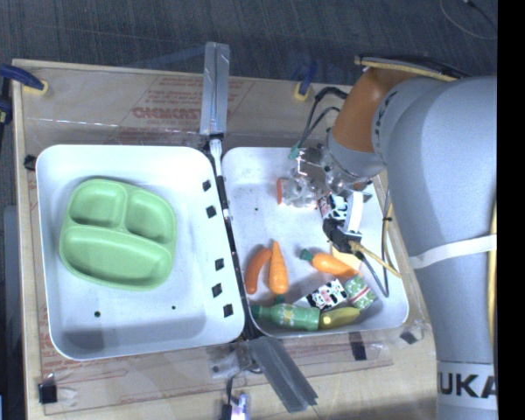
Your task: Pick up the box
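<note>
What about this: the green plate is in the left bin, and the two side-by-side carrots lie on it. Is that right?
Not quite. The green plate is in the left bin, but the carrots do not lie on it. They lie side by side in the right bin, on its bare floor. The camera view shows it.

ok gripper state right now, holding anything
Gripper: cannot be told from this view; it is over the far end of the right bin.

Pale green tray (118,232), orange carrots (278,271), green bottle (290,316), box (328,297) (black-and-white cow blotches).
</note>
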